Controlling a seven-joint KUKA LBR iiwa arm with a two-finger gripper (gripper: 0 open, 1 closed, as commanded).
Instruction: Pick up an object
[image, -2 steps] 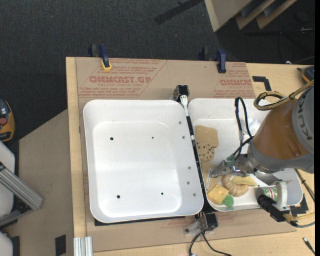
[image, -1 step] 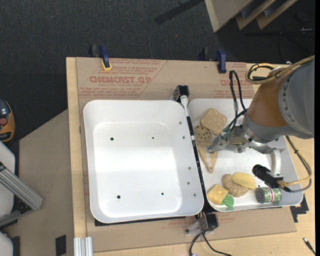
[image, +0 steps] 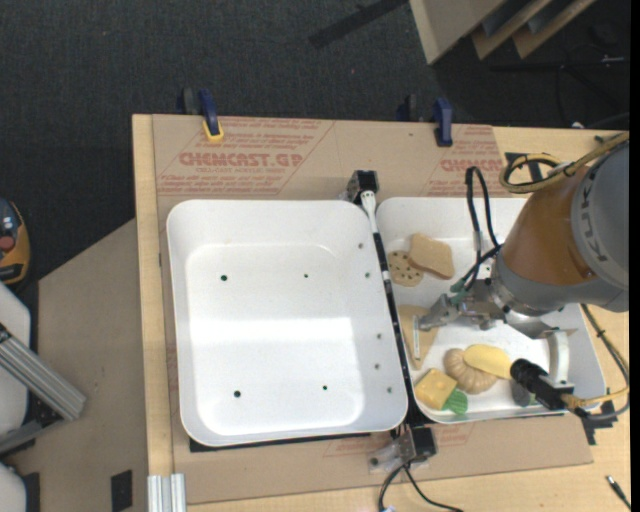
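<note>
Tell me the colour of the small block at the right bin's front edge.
Green block, seen in the camera view.

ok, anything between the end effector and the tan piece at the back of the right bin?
Nothing visible. The end effector sits in the right bin, with bare white floor between it and the tan piece. The perforated round disc lies just left of that path; the other items are clustered at the bin's near end.

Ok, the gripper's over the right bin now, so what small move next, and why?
Probably a short drop straight down. The gripper sits at the right bin's left side with nothing visibly between its fingers; the tan piece lies above it in the view, the yellow piece below, so it may close on nothing.
</note>
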